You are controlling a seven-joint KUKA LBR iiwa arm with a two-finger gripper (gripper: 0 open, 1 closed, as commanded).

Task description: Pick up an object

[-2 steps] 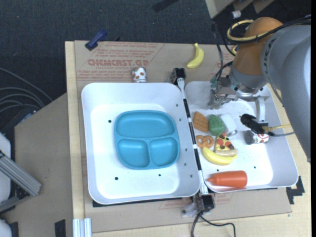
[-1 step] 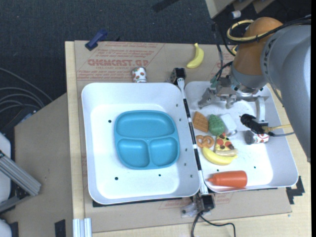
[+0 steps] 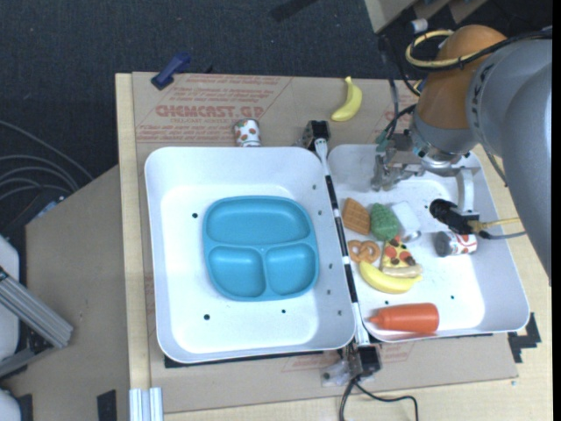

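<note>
Hotdog (image 3: 403,318): right bin (image 3: 500,298), near edge; looks light, smooth, likely slippery; grab across middle.
Banana (image 3: 388,277): mid-bin, touching pizza (image 3: 400,257); crowded.
Gripper (image 3: 387,175): far end of bin, holds nothing; jaw state unreadable.

The pale brown cardboard-covered surface (image 3: 210,103) with red print carries two shallow white plastic bins, the left bin (image 3: 171,261) touching the right bin (image 3: 500,296). Behind them on the surface lie a yellow toy banana (image 3: 347,102), a small red-and-white cup (image 3: 248,132) and, at the far left corner, a blue clip (image 3: 170,71).
</note>
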